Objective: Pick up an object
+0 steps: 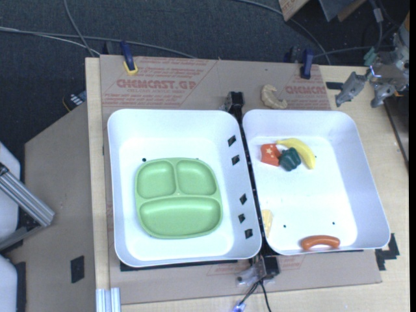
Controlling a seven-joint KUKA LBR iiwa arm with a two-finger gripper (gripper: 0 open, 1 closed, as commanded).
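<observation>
The right bin [364, 174] holds a yellow banana [301, 149], a red piece [270, 153] and a dark green piece [290, 160] clustered near its back left. An orange sausage [320, 242] lies against its front wall, and a small pale yellow piece [266, 221] sits by its left wall. My gripper [364, 93] hangs beyond the bin's back right corner, over the bench, open with nothing between its fingers. It is well away from all of these objects.
The left bin [123, 174] holds a green divided plate [177, 197]. A beige lump [273, 96] lies on the bench behind the right bin. Clamps [129, 60] [305, 62] grip the bench's back edge. Cables cross the dark floor behind.
</observation>
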